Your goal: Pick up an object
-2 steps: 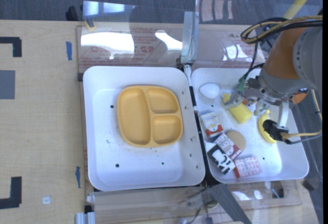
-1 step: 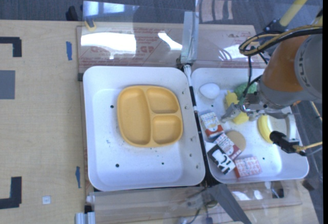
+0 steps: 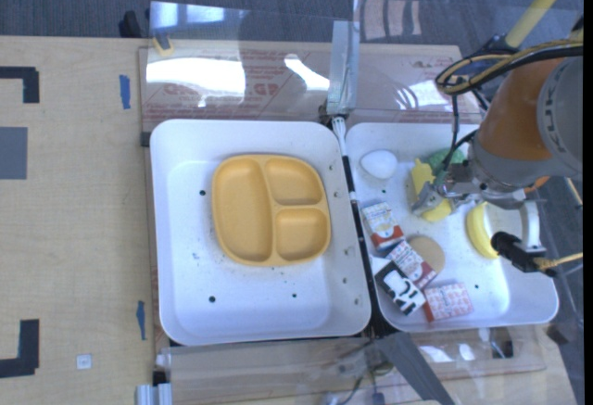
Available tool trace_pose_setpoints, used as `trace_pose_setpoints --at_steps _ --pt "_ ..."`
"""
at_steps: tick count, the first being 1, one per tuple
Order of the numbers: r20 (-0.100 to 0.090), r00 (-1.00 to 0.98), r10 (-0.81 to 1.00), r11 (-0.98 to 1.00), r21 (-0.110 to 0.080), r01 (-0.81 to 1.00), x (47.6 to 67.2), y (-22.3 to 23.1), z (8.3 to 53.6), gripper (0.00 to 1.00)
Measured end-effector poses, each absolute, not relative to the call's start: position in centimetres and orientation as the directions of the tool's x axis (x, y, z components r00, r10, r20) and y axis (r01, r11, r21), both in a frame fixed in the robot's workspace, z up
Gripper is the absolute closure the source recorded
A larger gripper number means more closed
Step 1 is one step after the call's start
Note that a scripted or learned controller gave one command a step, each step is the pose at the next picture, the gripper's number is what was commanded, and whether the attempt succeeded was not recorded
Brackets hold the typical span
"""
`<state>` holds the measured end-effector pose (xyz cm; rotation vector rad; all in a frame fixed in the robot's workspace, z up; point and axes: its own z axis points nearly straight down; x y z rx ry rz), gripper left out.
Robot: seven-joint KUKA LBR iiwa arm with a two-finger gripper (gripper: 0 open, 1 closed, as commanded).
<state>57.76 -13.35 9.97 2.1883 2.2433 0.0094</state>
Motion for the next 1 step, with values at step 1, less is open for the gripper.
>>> trace_pose_setpoints --at_steps 1 --pt "0.003 0.133 0.991 -0.133 0.008 0.991 58.72 -5.6 19.4 1.0"
